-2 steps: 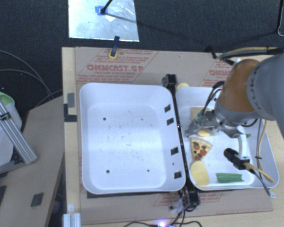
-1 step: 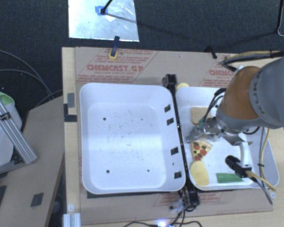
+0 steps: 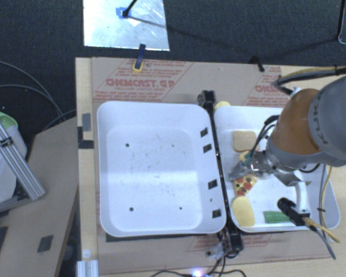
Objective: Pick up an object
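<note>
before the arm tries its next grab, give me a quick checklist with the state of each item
1. Gripper sits over the right bin: ok.
2. Targets within reach in that bin, namely tan block, red spotted piece, yellow oval, green piece: ok.
3. Fingers open or shut: cannot tell.
4. Something already held: cannot tell.
5. Gripper centred on one object: not ok, it hangs between the tan block and the red spotted piece.
6. Room from the divider between bins: cannot tell.

In the right bin (image 3: 334, 212), a tan square block (image 3: 243, 139) lies at twelve o'clock. A red-and-yellow spotted piece (image 3: 245, 184) lies centre-left, a pale yellow oval (image 3: 244, 211) and green flat piece (image 3: 273, 216) at six o'clock.
</note>
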You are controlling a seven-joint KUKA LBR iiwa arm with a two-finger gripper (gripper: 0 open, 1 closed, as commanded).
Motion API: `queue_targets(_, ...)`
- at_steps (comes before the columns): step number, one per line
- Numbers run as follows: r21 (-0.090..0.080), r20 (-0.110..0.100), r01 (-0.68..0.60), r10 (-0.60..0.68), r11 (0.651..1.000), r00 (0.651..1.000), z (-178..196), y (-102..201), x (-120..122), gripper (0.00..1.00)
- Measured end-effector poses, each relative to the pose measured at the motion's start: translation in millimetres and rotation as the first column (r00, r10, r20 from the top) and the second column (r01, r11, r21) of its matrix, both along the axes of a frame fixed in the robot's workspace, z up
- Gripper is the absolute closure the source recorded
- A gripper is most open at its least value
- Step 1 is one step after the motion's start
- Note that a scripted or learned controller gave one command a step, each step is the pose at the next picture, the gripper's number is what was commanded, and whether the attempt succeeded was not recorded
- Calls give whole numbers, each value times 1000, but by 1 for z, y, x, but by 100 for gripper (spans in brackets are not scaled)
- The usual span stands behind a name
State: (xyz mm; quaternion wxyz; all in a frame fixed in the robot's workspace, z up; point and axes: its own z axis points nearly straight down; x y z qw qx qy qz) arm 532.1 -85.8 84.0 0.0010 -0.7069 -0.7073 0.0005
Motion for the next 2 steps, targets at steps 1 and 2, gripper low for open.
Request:
queue_targets(1, 0, 5, -1, 1, 1000, 1000, 11, 0, 2, 100)
queue_targets(2, 3, 13, -13, 13, 1000, 1000, 106, 81, 3, 100)
